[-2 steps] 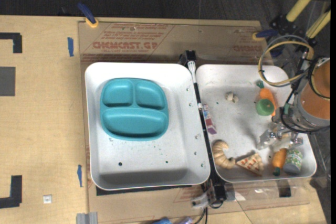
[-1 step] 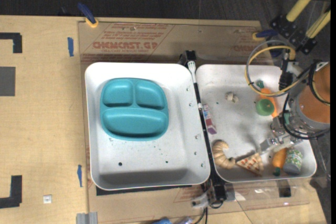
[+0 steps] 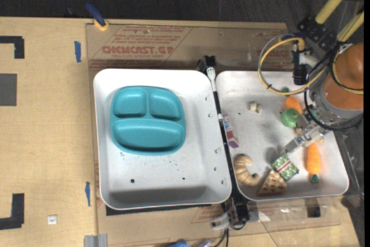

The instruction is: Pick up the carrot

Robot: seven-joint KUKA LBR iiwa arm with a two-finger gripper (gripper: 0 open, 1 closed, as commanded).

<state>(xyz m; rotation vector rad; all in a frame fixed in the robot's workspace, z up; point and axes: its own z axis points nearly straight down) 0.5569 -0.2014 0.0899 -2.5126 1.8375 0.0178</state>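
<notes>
Left bin [image 3: 115, 182] holds a teal divided plate [image 3: 148, 119] at its 12 o'clock, bare floor from 4 to 8. Right bin [image 3: 243, 87]: arm [image 3: 341, 87] enters at 3 o'clock, gripper [image 3: 304, 137] low near centre, finger state not discernible. Carrot [image 3: 313, 160] lies just at the gripper's 4 o'clock, close to the bin's right wall, small green-checked box [image 3: 285, 166] at carrot's 9.

Two white bins [image 3: 110, 142] are counted, one teal divided plate [image 3: 148, 119], two carrots [image 3: 313, 160], one croissant [image 3: 245, 169] and one green-patterned small box [image 3: 285, 166].
</notes>
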